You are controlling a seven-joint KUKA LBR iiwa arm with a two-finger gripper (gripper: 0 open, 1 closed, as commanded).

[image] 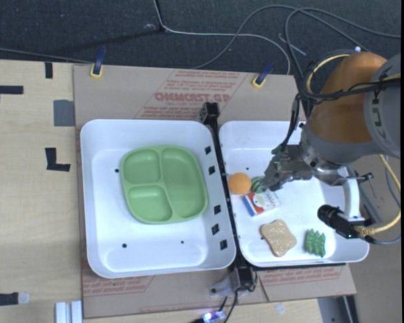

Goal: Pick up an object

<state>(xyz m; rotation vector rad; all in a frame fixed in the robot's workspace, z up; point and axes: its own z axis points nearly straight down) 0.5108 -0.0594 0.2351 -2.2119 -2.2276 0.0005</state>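
you see the gripper low in the right bin, over the small carton beside the orange ball. you cannot tell how it is set. no object is visibly lifted: judge the pick not yet done. the toast slice and green toy lie apart.

We look down from one fixed camera above the surface, tilted slightly so the far edge sits at the top. From fairly close, we take in both white bins: the left bin sits mid-frame, the right bin beside it. The arm enters over the right bin from the frame's right.
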